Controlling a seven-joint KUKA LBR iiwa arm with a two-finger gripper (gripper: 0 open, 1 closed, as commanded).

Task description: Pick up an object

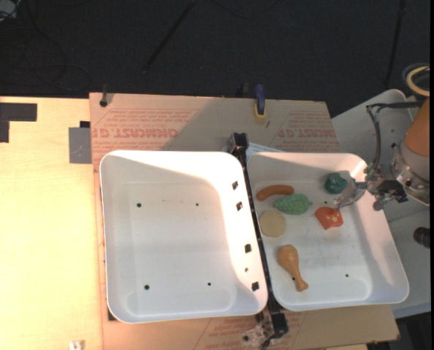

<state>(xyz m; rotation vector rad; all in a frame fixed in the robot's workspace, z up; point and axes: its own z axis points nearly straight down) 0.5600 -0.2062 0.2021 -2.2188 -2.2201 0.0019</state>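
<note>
Two bins sit side by side on the bench (34, 217). The right bin (381, 275) holds five items: a sausage (274, 192) behind a leafy piece (292, 203), a round disc (272, 223) beside them, a drumstick (292, 265) nearest, and a chunk (329, 217) to the right.

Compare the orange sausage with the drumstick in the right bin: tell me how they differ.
The orange sausage lies near the bin's far side, roughly crosswise; the drumstick lies nearer the front, running diagonally. The sausage is reddish orange and even in thickness along its length; the drumstick is tan, with a bulbous end tapering to a thin one. The drumstick looks the longer. Both rest flat on the floor of the right bin, apart from the claw.
</note>
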